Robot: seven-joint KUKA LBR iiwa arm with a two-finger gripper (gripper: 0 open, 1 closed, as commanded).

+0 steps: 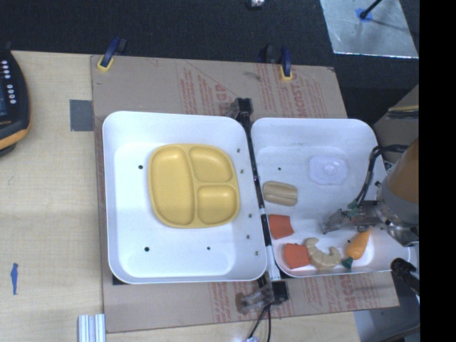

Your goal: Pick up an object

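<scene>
The toy carrot (358, 245) lies at the right bin's (313, 128) near-right corner beside the gripper (347, 219), whose grip I cannot tell, so a descent there could jam against the wall or nudge it away.

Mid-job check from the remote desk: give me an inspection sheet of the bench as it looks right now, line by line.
Surface: two white bins side by side, left bin and right bin, on a cardboard sheet clamped to the wooden bench.
Job's things: right bin holds a bread roll, two orange-red blocks, a pale curved piece and a carrot.
Clutter: yellow divided plate in the left bin.
Grippers: claw low over the right bin, near the carrot; nothing seen between its fingers.
Cables: black cables by the wrist; more at the bins' front edge.
Surroundings: dark floor; black and orange handset at the left.
</scene>
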